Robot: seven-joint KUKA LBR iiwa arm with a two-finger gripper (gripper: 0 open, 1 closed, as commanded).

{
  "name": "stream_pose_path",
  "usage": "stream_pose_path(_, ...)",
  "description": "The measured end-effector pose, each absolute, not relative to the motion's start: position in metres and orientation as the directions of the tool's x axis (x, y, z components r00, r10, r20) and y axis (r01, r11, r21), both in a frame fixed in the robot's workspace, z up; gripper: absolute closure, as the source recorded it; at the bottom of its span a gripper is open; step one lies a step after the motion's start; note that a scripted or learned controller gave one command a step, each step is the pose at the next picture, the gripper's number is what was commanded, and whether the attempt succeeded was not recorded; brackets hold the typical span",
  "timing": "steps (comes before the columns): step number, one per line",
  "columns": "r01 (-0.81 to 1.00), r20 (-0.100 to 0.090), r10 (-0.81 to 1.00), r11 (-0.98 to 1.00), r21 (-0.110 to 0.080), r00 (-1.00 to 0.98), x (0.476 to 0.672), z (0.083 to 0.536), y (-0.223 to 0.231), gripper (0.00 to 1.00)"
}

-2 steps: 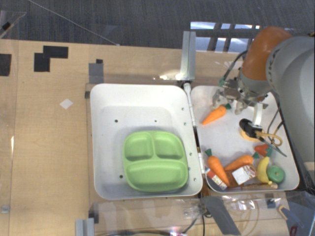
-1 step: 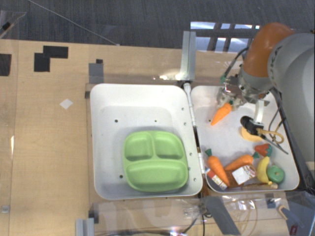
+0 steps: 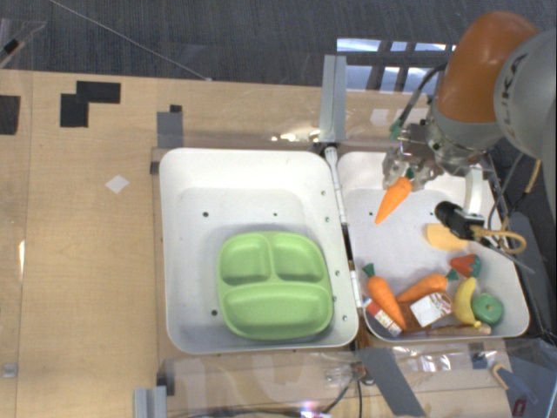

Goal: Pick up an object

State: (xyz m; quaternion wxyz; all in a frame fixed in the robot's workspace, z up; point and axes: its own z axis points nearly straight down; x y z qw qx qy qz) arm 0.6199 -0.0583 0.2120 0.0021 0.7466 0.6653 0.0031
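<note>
Toy food [image 3: 431,299] sits low right in the right bin [image 3: 365,177]. Higher up, the gripper [image 3: 407,174] pinches a carrot [image 3: 392,198], lifting it.

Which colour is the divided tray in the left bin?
Light green tray, seen in the camera view.

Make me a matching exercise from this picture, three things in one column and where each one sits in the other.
Things:
1. green divided plate
2. carrot hanging point-down
3. banana

Places:
A. near corner of the right bin
B. at the gripper, above the right bin's far end
C. left bin

Pairs: 1-C, 2-B, 3-A
</note>
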Motion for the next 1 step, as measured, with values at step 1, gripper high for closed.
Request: stream_pose_path(1,0.993,0.001,0.993,-0.121,0.006,0.121,0.5935,0.2520,-0.0672,1.00)
